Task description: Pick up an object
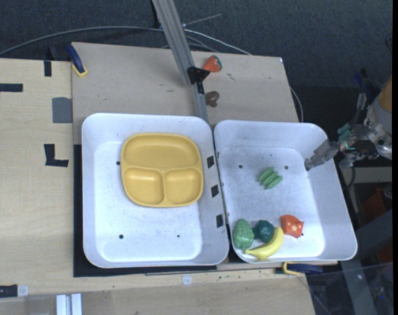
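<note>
The right bin [330,195] holds several toy foods. A light green ridged piece [269,177] lies near its middle. Along the front wall sit a pale green leafy lump [242,233], a dark green ball [264,230], a yellow banana [269,245] and a red piece [291,225]. My gripper [315,159] reaches in from the right over the bin's right rim, up and to the right of the light green piece and well apart from it. Nothing shows in its grasp.
A yellow divided plate [162,169] lies in the left bin [94,195]. A grey pole [176,35] slants over the bench behind the bins, with a small orange-red object [212,63] beside it. The bins' shared wall [215,189] runs down the middle.
</note>
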Motion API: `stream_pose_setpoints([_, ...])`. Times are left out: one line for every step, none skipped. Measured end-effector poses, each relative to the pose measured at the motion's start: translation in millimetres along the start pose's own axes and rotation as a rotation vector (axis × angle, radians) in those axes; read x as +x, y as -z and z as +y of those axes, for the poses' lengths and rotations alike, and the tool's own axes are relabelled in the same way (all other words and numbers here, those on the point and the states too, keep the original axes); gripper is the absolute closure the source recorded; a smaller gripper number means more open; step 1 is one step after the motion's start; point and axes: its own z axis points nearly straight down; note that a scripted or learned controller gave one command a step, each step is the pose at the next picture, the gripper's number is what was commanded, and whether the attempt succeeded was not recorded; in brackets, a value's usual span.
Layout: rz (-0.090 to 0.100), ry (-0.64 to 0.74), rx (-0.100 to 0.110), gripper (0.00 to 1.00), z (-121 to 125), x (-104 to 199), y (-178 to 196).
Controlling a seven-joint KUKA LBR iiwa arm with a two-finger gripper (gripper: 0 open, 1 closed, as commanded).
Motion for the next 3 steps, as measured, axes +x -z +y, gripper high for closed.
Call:
stream_pose_setpoints([0.0, 0.0, 0.0, 0.0, 0, 0, 0])
stream_pose_setpoints([0.0, -0.002, 0.005, 0.0, 1, -9, -49])
stream_pose_setpoints([0.0, -0.001, 0.005, 0.0, 2, -10, -93])
